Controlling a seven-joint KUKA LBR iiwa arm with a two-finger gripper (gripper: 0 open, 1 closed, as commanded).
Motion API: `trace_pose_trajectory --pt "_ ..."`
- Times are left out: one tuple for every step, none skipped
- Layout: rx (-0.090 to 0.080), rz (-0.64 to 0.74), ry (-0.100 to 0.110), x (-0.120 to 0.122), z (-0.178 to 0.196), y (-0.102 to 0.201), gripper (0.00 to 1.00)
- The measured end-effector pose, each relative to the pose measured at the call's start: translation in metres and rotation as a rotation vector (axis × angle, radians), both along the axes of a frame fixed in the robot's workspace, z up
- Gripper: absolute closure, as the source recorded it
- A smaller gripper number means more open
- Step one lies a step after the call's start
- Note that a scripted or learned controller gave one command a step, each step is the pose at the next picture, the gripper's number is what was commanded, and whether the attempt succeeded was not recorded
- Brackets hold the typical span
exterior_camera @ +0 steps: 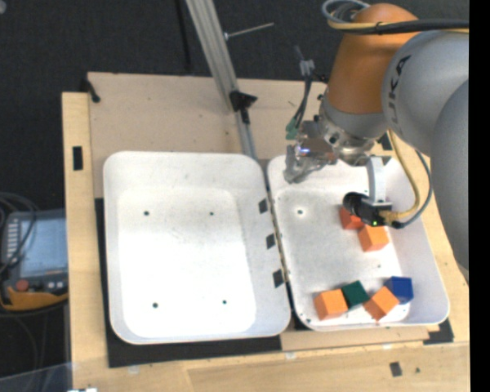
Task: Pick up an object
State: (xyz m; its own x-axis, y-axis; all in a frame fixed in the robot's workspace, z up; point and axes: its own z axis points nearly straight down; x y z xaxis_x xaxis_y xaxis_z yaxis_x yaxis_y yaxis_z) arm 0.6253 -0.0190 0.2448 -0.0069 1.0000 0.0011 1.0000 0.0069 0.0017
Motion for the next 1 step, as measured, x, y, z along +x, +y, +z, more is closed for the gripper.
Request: trace_pose_trajectory --pt "0.001 0.002 -0.001 0.0149 0.0069 0.0565 1.0"
